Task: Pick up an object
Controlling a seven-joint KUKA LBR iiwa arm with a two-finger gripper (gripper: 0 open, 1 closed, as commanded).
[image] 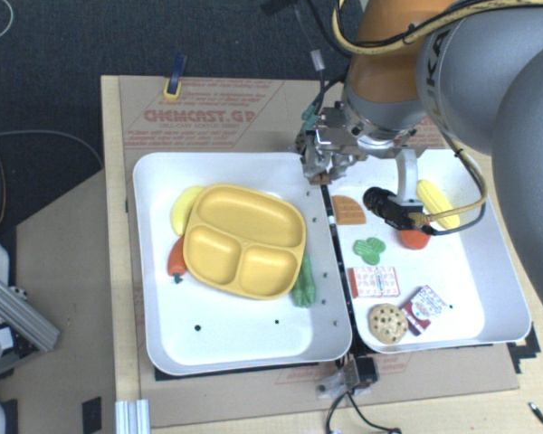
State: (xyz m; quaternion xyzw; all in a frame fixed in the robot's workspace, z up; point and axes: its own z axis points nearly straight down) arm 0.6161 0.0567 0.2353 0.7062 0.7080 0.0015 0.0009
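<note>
My gripper (320, 163) hangs over the back end of the wall between the two bins, just behind a brown toast slice (348, 210) in the right bin (489, 269). Nothing shows between its tips. The right bin also holds a green leafy piece (370, 250), a red tomato (414, 238), a yellow corn cob (437, 203), a red-and-white packet (374, 282), a cookie (386, 323) and a dark red wrapper (424, 307).
In the left bin (154, 242) lies a yellow divided tray (244, 240), tilted. A yellow fruit (185, 208) and a red-orange pepper (176, 259) lie at its left, a green vegetable (304, 283) at its right. The arm covers the right bin's back corner.
</note>
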